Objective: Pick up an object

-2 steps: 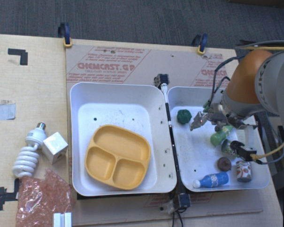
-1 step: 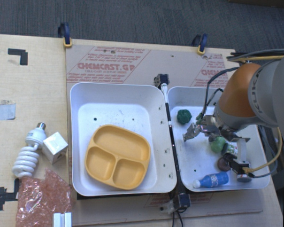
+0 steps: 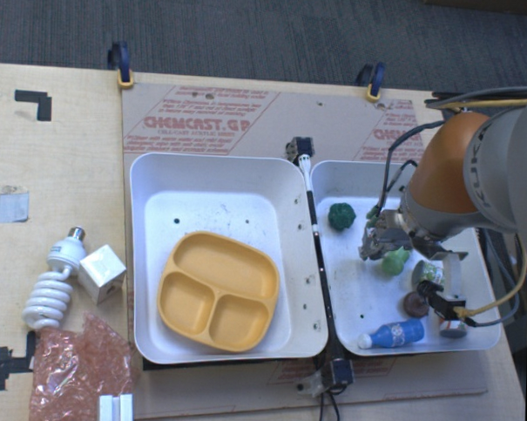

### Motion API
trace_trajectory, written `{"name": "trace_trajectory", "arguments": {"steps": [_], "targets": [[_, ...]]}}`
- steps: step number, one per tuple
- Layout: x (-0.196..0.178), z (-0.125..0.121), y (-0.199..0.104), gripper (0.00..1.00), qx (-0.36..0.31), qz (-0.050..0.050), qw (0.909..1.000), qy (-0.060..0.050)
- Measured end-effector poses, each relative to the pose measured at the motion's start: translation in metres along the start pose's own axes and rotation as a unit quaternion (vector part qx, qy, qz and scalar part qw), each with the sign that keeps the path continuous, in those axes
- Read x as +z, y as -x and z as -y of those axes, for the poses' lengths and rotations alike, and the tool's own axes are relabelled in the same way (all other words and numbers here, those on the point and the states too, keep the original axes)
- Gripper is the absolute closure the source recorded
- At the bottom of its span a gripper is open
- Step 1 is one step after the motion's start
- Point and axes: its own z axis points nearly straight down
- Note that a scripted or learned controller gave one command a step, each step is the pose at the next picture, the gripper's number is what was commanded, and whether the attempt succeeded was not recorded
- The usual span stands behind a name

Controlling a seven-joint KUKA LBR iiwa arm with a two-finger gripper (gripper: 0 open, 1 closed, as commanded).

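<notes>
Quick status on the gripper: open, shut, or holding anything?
Gripper: cannot be told. It is down in the right bin, right beside the light green object, with the dark green object to its upper left.

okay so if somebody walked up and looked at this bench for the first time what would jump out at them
Most likely the yellow three-compartment plastic tray lying in the left white bin. Next, the grey arm with its orange band reaching from the right over the right white bin, its gripper low beside a light green lump, with a dark green round object and a blue plastic bottle nearby. Outside, left of the bins, lies a white spiral light bulb.
</notes>
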Motion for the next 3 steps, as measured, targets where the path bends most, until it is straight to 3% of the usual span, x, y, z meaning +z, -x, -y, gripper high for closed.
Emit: {"name": "trace_trajectory", "arguments": {"steps": [1,2,3], "targets": [[0.000,0.000,0.000,0.00,0.000,0.000,1.0000,0.000],[-0.010,-0.001,0.001,1.00,0.000,0.001,1.0000,0.001],[-0.010,-0.001,0.001,0.00,0.000,0.000,1.0000,0.001]]}}
